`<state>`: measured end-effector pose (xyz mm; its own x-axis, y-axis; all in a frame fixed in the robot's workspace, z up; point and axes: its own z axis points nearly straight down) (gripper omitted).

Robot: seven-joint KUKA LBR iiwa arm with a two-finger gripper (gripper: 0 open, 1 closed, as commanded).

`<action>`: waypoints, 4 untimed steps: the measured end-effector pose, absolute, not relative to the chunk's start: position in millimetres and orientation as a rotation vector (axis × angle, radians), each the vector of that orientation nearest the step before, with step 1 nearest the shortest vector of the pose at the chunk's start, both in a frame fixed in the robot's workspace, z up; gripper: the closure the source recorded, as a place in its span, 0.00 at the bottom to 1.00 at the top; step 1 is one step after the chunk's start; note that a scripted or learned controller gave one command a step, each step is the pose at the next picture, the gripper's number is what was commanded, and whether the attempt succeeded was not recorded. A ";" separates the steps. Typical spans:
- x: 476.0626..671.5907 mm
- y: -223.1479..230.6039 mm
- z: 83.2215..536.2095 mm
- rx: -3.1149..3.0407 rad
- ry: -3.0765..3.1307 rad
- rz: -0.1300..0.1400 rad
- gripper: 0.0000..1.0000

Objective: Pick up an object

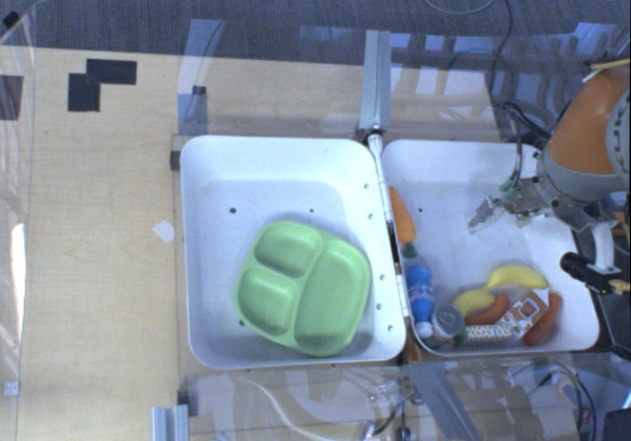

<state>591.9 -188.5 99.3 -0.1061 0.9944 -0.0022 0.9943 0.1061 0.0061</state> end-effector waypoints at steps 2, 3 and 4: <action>494.9 -168.8 102.3 2.158 2.259 0.022 1.00; 501.2 -140.8 223.3 2.102 2.323 0.007 1.00; 624.9 -94.1 186.4 2.609 1.745 0.002 1.00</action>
